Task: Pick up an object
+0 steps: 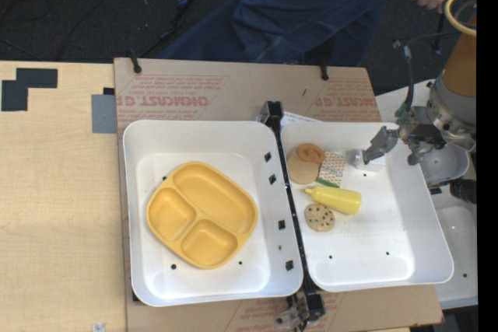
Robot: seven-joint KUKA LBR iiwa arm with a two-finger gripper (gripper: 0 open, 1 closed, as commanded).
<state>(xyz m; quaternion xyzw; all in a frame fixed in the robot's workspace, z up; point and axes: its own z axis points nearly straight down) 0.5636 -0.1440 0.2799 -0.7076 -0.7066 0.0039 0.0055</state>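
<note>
Your left bin (140, 167) carries a yellow divided tray (202, 214), three compartments, lying flat. Your right bin (405, 245) has the small stuff clustered near its left wall: tan round disc (302, 169), yellow bottle (336, 198) on its side, patterned card (333, 166) under them, chocolate-chip cookie (319, 218), brown cookie (310, 153). Your gripper (372, 152) hangs over the right bin's upper part, right of the cluster, nothing visibly between the fingers; can't tell how far open they are.

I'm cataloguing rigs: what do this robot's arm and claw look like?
The arm is grey metal with an orange band above the wrist. A thin dark cable loops beside it. The claw is grey, small and angular, over the right white bin.
</note>
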